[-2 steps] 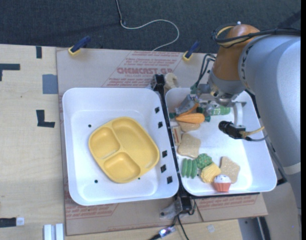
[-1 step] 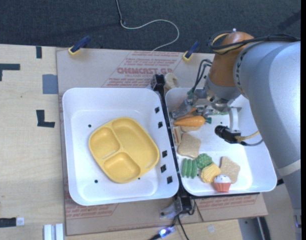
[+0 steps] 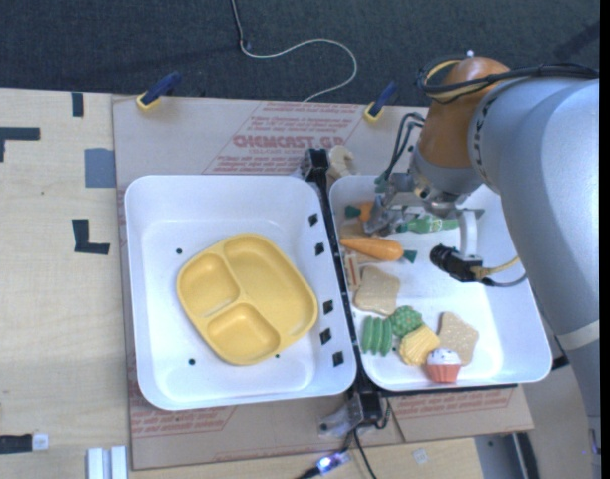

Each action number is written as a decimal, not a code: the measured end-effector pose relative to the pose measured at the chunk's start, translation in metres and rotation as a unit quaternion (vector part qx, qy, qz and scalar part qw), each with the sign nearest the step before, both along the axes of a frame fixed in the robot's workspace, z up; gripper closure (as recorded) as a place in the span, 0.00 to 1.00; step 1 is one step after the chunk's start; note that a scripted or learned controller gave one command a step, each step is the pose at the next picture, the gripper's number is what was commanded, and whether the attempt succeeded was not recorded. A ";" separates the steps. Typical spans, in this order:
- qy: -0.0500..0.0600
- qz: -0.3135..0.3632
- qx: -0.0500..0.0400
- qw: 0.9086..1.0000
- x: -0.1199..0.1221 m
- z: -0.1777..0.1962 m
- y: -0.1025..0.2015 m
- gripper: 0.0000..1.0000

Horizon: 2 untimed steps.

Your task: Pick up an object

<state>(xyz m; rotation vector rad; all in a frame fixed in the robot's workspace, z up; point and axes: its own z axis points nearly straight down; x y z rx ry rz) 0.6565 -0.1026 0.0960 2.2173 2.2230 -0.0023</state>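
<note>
Far left, the pale wood-grain tabletop (image 3: 45, 297) shows flat and matte, marked with dark angular tape pieces. A sheet of brown cardboard (image 3: 275, 143) printed in red lies under both bins, clipped at its far edge by two blue-and-yellow clamps.

Now the left bin (image 3: 150, 297) — a shallow, smooth white tray with rounded corners. In it sits a yellow plastic plate (image 3: 247, 297), glossy, rounded-rectangular, split into three compartments, turned at a slant.

Across the black divider, the right bin (image 3: 524, 337) is crowded with toy food. An orange carrot (image 3: 372, 248), smooth and tapered, lies crosswise in the upper part. Below it, a tan slice of toast (image 3: 376, 290), squarish and soft-looking. Then a ridged green pea pod (image 3: 376, 336) beside a bumpy green broccoli piece (image 3: 405, 319), a yellow wedge-like item (image 3: 418, 345), a second tan bread slice (image 3: 458, 335), and a small cupcake (image 3: 443, 367) with a pink ribbed cup and white top near the front wall.

The pincer (image 3: 382, 214) is down in the bin's far end, just above the carrot — metal fittings and cables clutter it, and I cannot tell whether its fingers are apart or together. Right of that, the arm's orange band (image 3: 454, 128) and broad, smooth grey casing (image 3: 554, 198) loom over the bin.
</note>
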 end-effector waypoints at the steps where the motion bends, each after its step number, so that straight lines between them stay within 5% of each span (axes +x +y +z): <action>1: -0.001 -0.001 0.001 1.000 -0.002 0.046 -0.007 1.00; 2: -0.001 0.000 0.001 1.000 0.002 0.090 -0.009 1.00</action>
